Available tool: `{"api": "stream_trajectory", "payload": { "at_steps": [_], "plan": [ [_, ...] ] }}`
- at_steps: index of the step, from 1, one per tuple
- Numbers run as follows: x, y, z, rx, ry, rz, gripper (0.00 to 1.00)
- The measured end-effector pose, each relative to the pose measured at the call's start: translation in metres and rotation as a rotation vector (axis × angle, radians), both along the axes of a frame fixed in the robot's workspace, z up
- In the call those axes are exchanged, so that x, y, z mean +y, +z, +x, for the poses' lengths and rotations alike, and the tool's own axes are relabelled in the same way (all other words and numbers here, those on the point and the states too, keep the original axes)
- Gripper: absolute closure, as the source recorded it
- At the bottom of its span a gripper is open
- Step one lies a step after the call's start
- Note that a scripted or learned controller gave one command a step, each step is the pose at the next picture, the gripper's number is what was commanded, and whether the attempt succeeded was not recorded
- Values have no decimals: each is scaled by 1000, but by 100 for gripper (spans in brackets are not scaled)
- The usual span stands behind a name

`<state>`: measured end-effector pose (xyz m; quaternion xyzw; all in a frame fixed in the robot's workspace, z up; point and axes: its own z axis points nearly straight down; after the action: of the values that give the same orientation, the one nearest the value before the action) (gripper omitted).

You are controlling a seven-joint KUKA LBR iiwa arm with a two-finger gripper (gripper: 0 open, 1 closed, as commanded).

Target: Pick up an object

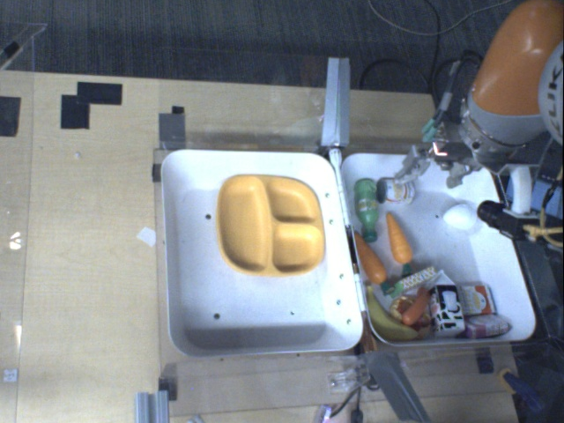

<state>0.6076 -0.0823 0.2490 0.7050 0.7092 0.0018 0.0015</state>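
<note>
The arm's hand [429, 167] hangs over the far end of the right bin [520, 276]; its metal fingers [407, 173] look spread, with nothing seen between them, though glare makes this uncertain. Just beside the hand lies a green bottle [366, 205]. Nearer than the hand are two carrots [398, 239], then a banana [388, 322] and small packets [451, 309]. Left of the hand, the other bin [185, 263] holds a yellow divided tray [270, 224].
</note>
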Motion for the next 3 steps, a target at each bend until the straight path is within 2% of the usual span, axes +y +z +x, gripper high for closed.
{"api": "stream_trajectory", "payload": {
  "at_steps": [1, 2, 3],
  "plan": [
    [37, 8, 14, -2, 10, 0, 0],
    [44, -64, -49, 2, -21, 0, 0],
    [-4, -136, -68, 2, -54, 0, 0]
  ]
}}
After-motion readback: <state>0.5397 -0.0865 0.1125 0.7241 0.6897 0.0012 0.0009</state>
